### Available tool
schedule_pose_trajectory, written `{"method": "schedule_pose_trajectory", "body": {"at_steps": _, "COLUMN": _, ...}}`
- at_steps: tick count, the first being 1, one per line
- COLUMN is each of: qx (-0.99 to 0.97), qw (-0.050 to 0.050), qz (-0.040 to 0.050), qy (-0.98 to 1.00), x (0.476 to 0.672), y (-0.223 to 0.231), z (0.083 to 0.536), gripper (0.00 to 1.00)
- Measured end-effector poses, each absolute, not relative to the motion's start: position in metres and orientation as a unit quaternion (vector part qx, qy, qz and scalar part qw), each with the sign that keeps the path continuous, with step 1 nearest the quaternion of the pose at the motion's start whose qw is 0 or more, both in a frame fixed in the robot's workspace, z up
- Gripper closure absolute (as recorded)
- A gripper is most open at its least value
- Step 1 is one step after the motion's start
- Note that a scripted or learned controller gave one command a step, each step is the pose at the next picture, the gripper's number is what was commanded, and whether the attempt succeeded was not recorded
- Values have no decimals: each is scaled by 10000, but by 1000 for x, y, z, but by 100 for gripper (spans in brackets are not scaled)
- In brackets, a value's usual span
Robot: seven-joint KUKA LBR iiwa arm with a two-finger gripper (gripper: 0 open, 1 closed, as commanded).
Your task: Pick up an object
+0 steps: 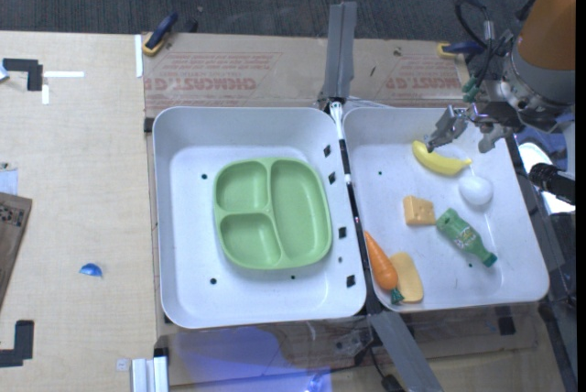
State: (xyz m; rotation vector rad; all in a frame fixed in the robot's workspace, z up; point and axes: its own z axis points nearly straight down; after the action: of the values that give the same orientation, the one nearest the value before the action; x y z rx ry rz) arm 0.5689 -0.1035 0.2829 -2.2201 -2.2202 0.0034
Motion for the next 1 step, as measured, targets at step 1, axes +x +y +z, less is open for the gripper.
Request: {"method": "schedule_pose_trajectory", "body": {"at_steps": 1, "qx": -6977, "qw": 12, "qz": 11, "qy": -7164, "x": 494, "y": -150, "z": 211, "gripper": 0}}
